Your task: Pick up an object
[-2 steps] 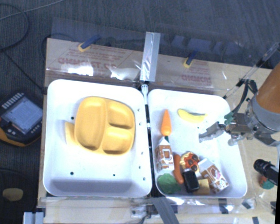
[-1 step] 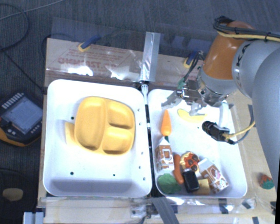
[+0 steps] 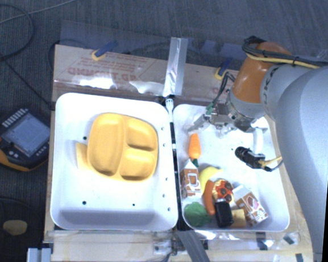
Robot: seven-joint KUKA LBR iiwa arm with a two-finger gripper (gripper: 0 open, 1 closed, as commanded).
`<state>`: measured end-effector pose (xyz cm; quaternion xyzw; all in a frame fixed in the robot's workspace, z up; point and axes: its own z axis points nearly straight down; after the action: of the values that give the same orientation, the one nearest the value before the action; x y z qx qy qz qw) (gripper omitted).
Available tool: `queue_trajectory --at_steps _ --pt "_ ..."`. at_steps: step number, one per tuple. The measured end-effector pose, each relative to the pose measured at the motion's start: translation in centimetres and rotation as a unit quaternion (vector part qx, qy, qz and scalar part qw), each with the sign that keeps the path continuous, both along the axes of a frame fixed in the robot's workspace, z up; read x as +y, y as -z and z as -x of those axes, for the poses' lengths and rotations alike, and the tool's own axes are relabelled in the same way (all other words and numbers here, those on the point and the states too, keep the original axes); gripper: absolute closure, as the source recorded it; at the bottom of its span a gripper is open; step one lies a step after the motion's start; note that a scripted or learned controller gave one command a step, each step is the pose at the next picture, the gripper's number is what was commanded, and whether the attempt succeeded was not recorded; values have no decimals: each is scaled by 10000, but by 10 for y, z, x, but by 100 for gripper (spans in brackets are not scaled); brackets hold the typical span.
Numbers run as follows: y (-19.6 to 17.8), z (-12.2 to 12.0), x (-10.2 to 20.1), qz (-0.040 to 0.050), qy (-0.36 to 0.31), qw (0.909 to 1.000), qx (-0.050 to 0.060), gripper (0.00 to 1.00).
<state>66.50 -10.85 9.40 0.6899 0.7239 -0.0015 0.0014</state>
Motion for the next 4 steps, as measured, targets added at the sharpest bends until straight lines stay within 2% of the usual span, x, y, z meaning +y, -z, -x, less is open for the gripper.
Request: queue_trajectory --at_steps 1,2,3,4 --pt "-9 0 0 1 -3 10000 5 100" --pt "-114 -2 55 -11 447 9990 2 100" --pt "-119 92 58 -22 -415 9991 11 100" --pt "-119 92 58 -25 -416 9991 9 0"
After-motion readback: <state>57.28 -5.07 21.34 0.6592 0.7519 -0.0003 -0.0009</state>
